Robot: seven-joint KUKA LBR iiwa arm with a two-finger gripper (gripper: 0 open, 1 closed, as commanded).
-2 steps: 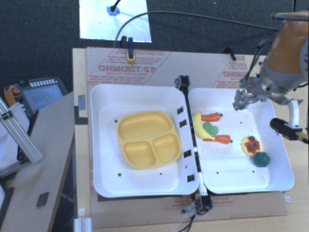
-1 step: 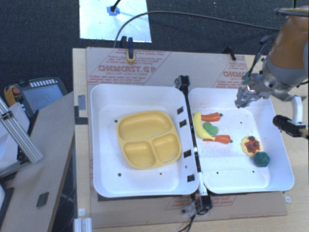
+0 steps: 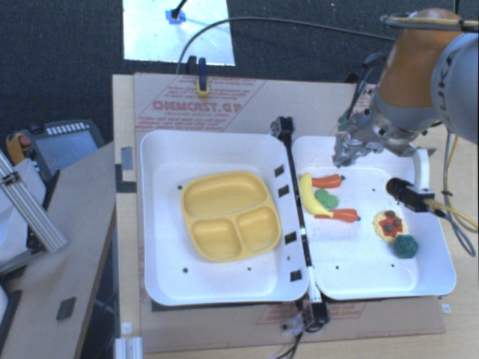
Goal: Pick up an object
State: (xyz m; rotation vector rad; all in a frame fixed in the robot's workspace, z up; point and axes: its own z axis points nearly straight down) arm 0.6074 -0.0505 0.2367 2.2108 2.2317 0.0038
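The right bin [image 3: 419,275] holds several toy foods. A yellow banana [image 3: 309,195] lies along its left side, with an orange carrot [image 3: 326,181] above, a green piece [image 3: 326,198] in the middle and a second carrot [image 3: 343,215] below. Further right lie a small pizza piece [image 3: 390,224] and a dark green broccoli-like lump [image 3: 406,246]. My gripper [image 3: 344,154] hangs over the back left of the right bin, just above and right of the upper carrot. Nothing shows between its fingers.
The left bin [image 3: 161,200] contains a yellow three-compartment tray [image 3: 227,215]. A black divider strip [image 3: 290,200] runs between the bins. A black cylinder [image 3: 408,193] on the arm hangs over the right bin. A teach pendant [image 3: 63,148] sits on the left table.
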